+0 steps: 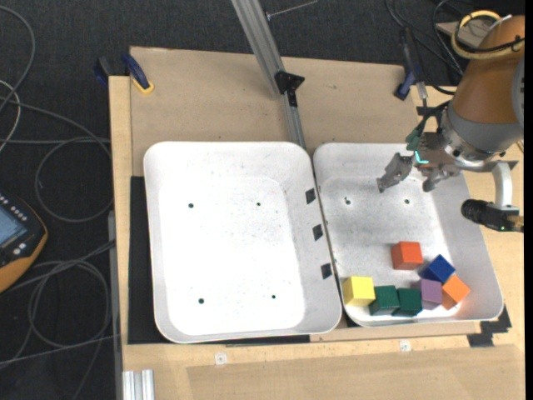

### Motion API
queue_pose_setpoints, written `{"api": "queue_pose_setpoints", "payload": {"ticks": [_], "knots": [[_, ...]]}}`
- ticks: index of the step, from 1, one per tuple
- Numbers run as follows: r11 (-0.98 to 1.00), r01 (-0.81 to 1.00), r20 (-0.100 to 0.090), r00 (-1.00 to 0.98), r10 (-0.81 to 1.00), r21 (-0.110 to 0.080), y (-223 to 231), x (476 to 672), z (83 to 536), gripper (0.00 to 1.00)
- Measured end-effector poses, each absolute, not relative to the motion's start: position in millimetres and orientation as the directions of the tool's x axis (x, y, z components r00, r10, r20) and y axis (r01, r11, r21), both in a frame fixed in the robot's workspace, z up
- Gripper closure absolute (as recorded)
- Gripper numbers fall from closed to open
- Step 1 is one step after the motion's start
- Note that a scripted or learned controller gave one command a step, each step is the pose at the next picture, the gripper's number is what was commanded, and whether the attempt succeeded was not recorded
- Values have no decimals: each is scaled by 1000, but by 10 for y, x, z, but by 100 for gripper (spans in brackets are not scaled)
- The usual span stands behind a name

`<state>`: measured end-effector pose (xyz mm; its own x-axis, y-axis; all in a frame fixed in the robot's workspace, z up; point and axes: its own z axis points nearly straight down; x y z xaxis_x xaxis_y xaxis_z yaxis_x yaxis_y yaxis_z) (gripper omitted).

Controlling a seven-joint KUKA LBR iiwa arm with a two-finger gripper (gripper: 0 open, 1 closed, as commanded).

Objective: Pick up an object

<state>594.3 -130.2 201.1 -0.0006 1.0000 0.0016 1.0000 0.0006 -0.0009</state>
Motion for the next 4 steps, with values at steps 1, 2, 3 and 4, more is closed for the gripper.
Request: {"api": "queue_pose_setpoints", "payload": {"ticks": [1, 2, 3, 4], "knots": [[-1, 1000, 2, 1, 1000, -8, -1307, 5930, 1375, 0], [0, 1000, 2, 0, 1000, -7, -1299, 5920, 968, 0], [0, 1000, 2, 0, 1000, 1, -1296, 5943, 1109, 100], [1, 1000, -1, -1, 1000, 8, -1314, 5959, 1757, 100]]}}
